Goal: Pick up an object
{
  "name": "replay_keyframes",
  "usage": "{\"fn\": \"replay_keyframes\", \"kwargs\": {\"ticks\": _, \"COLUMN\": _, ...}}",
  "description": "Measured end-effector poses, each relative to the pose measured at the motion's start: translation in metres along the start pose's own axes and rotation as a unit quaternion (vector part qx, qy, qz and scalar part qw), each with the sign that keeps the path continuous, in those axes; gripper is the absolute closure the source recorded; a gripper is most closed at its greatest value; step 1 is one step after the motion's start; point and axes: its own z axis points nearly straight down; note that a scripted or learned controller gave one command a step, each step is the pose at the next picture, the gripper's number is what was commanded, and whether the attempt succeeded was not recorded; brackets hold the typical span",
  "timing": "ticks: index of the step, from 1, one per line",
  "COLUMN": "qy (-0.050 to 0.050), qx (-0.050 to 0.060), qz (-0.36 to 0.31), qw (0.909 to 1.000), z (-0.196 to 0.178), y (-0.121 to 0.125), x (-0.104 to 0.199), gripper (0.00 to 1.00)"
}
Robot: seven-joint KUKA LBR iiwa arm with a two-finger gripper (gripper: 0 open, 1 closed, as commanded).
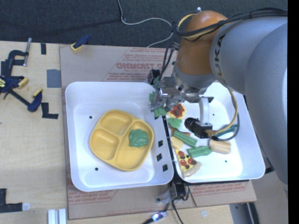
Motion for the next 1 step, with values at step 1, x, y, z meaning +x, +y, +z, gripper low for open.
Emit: {"fn": "replay_keyframes", "kwargs": {"ticks": 1, "qy": 0.000, "qx": 0.000, "qz": 0.001, "qw": 1.0000, "z": 0.0028, "y": -0.0158, "x": 0.0110, "gripper": 1.00}}
